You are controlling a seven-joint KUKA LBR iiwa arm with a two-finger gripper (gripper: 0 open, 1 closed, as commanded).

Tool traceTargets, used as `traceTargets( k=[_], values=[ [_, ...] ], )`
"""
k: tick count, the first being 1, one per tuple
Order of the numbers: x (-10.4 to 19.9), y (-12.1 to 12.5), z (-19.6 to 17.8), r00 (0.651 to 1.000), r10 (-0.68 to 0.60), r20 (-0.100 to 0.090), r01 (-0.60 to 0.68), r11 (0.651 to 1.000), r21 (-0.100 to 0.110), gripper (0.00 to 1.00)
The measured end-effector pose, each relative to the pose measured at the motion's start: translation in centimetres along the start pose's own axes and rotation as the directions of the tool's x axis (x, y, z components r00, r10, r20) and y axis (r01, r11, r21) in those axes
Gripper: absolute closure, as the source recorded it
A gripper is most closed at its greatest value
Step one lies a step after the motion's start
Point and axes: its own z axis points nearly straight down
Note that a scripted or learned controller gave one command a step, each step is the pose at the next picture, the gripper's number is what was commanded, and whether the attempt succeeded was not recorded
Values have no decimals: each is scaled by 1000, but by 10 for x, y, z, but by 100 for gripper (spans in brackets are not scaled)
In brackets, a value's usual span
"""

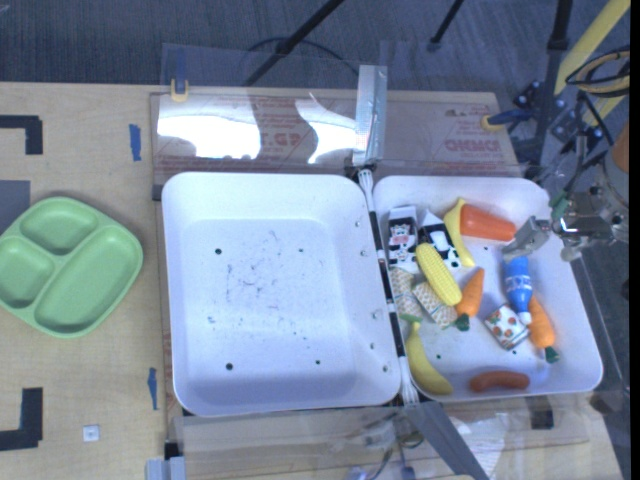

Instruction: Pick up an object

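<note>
The pincer (545,230) is hovering at the far right rim of the right-hand bin (585,313), and whether it is spread or closed cannot be told from this blurred view; nothing is showing in it. Just below it is lying a blue bottle (517,284), with a small carrot (541,324) beyond that. Just to its left is sitting an orange block (488,225) beside a yellow banana (455,220), and further left a corn cob (437,274). The bottle is looking like the nearest, least crowded target, so the sound approach is probably centring over its body, crossing its narrow width, and descending without nudging the carrot.
</note>
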Motion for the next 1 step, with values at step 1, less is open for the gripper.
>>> traceTargets(
  k=[1],
  values=[
    [-35,-48,112,990,-138,1,138,990,-1,0]
  ],
)
